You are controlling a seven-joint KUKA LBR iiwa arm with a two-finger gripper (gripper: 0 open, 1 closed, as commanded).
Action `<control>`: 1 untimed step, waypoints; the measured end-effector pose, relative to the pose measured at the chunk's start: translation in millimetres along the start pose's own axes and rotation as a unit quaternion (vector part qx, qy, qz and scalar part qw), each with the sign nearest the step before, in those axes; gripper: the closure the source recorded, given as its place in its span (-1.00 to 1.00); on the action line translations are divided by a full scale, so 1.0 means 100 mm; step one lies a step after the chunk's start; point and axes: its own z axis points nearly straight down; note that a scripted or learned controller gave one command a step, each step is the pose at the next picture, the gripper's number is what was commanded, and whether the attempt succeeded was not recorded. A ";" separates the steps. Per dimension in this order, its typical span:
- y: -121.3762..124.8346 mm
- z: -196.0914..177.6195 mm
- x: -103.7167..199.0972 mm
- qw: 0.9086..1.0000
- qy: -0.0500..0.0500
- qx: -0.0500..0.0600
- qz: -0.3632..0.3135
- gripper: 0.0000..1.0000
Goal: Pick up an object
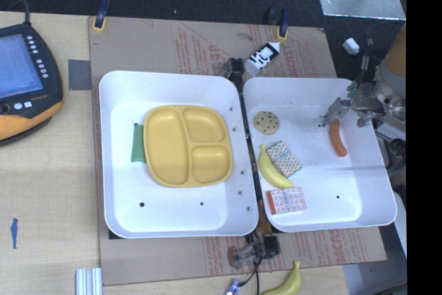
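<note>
You are at the approach step: the hot dog point(338, 139) lies in the right bin point(359, 207), long axis running up-down and leaning slightly left, so next you must bring the gripper point(347, 109), just above its far end, down astride it, though I cannot tell its grip state

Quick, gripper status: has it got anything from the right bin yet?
Gripper: over the right bin, just above the hot dog. Nothing seen between its fingers; open or shut cannot be told.
</note>
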 end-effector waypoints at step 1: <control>-0.06 -0.09 -0.05 1.000 0.000 -0.001 -0.001 -1.00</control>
